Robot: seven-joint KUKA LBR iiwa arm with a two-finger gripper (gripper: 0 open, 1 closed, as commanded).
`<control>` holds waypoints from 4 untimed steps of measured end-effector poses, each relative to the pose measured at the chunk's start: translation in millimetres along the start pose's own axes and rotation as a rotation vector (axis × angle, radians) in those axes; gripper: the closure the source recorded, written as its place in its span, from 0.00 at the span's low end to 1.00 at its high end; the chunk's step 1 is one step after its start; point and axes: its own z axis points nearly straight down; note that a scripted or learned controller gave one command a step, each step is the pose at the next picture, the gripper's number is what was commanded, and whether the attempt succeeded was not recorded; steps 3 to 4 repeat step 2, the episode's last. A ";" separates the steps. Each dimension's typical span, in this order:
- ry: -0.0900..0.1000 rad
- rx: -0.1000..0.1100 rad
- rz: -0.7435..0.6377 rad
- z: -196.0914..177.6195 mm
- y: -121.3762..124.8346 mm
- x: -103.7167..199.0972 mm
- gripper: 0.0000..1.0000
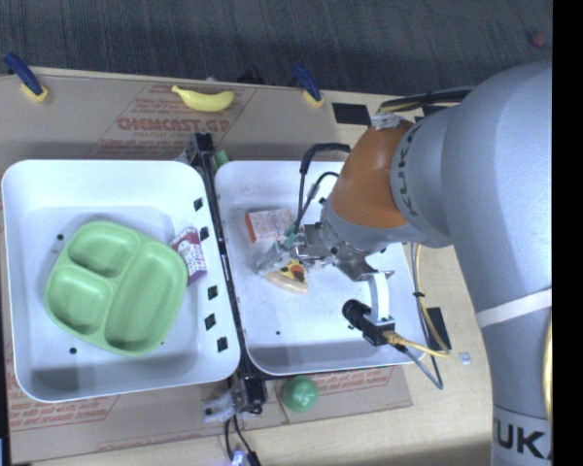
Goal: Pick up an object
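Observation:
My gripper (pixel 293 249) reaches down into the right bin (pixel 272 343), under the orange wrist band. Right beneath it lie a clear plastic packet (pixel 271 255) and a yellow and red pizza-slice toy (pixel 291 278). An orange and white box (pixel 267 223) lies just up and left of the gripper. The wrist hides the fingers, so I cannot make out whether anything is between them. In the left bin (pixel 29 192) sits a green divided plate (pixel 117 286) with a small purple and white packet (pixel 190 251) at its right edge.
A yellow banana (pixel 204 96) lies on the cardboard behind the bins. A green ball (pixel 298 393) rests in front of the right bin. Blue clamps (pixel 25 75) hold the cardboard's far edge. A black divider strip (pixel 217 250) runs between the bins.

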 end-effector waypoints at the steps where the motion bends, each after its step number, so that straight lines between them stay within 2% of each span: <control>1: -0.001 0.000 -0.006 -10.6 1.0 0.3 1.00; 2: 0.001 -0.006 -0.001 -130.2 -55.3 63.3 1.00; 4: 0.001 -0.006 -0.001 -130.2 -55.3 63.3 1.00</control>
